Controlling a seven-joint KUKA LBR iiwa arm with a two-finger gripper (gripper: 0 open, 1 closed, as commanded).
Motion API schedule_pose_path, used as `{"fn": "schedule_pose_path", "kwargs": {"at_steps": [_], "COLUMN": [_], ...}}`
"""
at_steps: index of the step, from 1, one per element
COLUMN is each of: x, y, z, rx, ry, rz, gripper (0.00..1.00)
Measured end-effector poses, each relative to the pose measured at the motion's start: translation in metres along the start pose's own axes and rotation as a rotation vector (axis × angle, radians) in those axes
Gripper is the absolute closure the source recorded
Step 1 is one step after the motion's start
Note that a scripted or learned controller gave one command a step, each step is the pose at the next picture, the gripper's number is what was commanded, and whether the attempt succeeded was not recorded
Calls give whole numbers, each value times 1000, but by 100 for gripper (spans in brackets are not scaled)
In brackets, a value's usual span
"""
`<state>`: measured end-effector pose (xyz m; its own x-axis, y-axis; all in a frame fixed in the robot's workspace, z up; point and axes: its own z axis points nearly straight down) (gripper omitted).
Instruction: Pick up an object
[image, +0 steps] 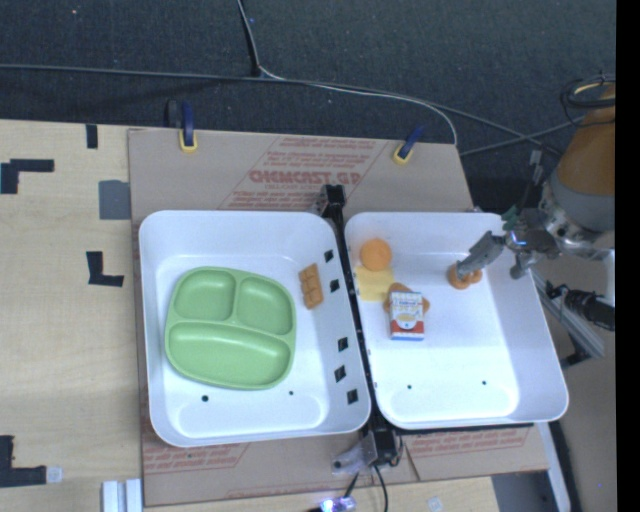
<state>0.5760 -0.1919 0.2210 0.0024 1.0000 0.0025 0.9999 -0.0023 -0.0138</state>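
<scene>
Two shallow white plastic bins sit side by side on a sheet of printed brown cardboard (300, 170) that covers the pale wooden table (50, 300). The left bin (160, 240) holds a light green plastic plate with three compartments (230, 327) toward its left side, and a small orange-brown waffle-like piece (311, 285) lies near its right wall, apart from the plate.

In the right bin (530, 400), toward its far left part, a round orange ball-shaped fruit (375, 253) touches a pale yellow soft-looking block (371, 284) just nearer to the camera. Right of that block lies a small red-and-white printed carton (406, 318), with a brown piece showing at its far edge.

The grey arm reaches in over the far right corner of this bin. Its end effector (470, 268) is down at a small orange-brown round item (463, 279) on the bin floor — one grey finger (480, 256) touches or overlaps it, but whether the fingers are spread or closed cannot be told, nor whether the item is gripped.
</scene>
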Motion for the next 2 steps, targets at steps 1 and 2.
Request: {"fn": "schedule_pose_path", "kwargs": {"at_steps": [1,2], "x": [0,-4], "y": [3,9], "z": [-7,40], "rx": [-12,-8], "ry": [-3,-3], "rz": [-4,-3], "gripper": [0,0]}}
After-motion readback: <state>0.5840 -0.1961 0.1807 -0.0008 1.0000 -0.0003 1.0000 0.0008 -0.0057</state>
